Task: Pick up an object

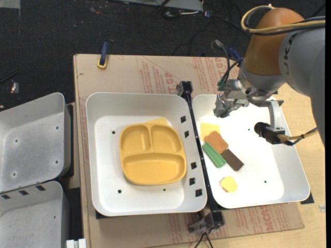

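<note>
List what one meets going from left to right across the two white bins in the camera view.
Left bin → yellow divided tray → green block → small yellow piece → black part on the gripper's side → right bin's outer rim.

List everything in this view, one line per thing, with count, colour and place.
Bins: two, white, side by side on the bench.
Divided tray: one, yellow, in the left bin.
Flat piece: one, pale yellow, right bin, partly under the orange block.
Block: one, orange-brown, right bin near the divider.
Bar: one, green, beside the brown bar.
Bar: one, dark brown, right bin.
Small chunk: one, yellow, right bin, nearer the front.
Clamp: one, blue and yellow, bench's far left corner.
Arm: one, grey with orange band, from the right.
Gripper: one, above the right bin's far edge.
</note>
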`<state>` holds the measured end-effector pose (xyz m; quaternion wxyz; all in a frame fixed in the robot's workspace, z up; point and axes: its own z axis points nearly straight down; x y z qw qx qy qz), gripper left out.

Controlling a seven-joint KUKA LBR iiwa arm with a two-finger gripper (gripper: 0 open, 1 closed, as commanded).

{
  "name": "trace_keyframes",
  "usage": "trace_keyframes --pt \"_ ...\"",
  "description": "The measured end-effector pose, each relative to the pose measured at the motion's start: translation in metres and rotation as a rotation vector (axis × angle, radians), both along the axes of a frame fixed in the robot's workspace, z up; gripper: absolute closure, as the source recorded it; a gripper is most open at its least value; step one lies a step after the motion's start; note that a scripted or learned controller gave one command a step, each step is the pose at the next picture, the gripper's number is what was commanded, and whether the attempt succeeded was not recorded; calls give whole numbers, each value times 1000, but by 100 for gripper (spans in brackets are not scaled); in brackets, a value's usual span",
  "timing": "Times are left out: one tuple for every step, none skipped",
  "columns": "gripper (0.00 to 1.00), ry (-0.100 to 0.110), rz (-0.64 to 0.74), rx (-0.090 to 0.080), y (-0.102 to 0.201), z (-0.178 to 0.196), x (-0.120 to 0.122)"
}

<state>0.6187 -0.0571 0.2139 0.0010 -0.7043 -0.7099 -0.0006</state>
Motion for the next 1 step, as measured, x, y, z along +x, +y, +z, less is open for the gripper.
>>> trace_keyframes --pt "100 -3 1 0 61 10 9"
